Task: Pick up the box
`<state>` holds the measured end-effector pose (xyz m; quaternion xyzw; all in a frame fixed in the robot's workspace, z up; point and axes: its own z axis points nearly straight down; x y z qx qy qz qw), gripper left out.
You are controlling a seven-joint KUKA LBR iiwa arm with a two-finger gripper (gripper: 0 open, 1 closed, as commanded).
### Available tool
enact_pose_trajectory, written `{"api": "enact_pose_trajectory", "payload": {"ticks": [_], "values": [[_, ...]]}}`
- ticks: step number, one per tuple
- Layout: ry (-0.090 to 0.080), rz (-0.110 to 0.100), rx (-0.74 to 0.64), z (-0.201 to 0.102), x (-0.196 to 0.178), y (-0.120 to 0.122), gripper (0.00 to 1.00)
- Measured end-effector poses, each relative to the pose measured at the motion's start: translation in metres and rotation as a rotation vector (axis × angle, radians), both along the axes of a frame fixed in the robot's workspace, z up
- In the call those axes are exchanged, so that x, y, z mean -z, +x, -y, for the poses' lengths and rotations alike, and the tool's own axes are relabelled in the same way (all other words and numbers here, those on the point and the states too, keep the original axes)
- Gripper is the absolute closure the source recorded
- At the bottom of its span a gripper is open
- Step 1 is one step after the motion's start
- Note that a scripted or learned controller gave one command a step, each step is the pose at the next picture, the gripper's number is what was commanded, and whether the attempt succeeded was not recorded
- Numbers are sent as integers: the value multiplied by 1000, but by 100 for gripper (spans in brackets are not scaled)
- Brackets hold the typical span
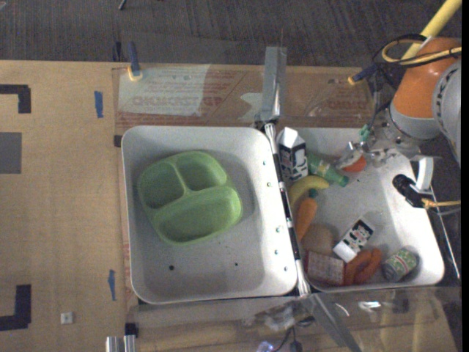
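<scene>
Bench (58, 218): tan board top under both of my bins, blue tape tabs and black corner marks out on its open side.
Left bin (220, 270): shallow white plastic tray, and nothing of the task lies in it.
Green plate (192, 195): lime-green plastic divided plate with three compartments, flat in the left bin, set a little askew.
Right bin (410, 233): shallow white plastic tray, crowded along the wall it shares with the left bin and along its near edge.
My arm (429, 86): grey with the orange band, hanging over the right bin's far corner on the arm's side.
My tool (359, 152): down among cables and bright bits at the far side of the right bin; I can't make out how the fingers stand, and I see nothing of the task's in them.
Milk carton (292, 155): small white carton with black patches, standing against the shared wall, at the far end.
Banana and carrot (306, 196): yellow toy banana with an orange toy carrot just beside it, near that same wall.
Box (353, 240): small white rectangular box with black print, lying tilted on the bin floor near the middle, just beside a brown rounded lump and orange sausage-like pieces.
Can (399, 264): little greenish tin in the near corner.
Progress: by my reading, nothing done yet. The box rests in the bin, well apart from my tool. Left to do: cross over, descend, close, lift.
</scene>
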<state>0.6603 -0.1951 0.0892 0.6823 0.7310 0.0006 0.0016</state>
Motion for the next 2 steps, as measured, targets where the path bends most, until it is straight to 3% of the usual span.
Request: {"api": "enact_pose_trajectory", "payload": {"ticks": [1,2], "values": [[-3,5,-2,0,-12,1,100],[-1,0,-281,-68,-76,-7,100]]}}
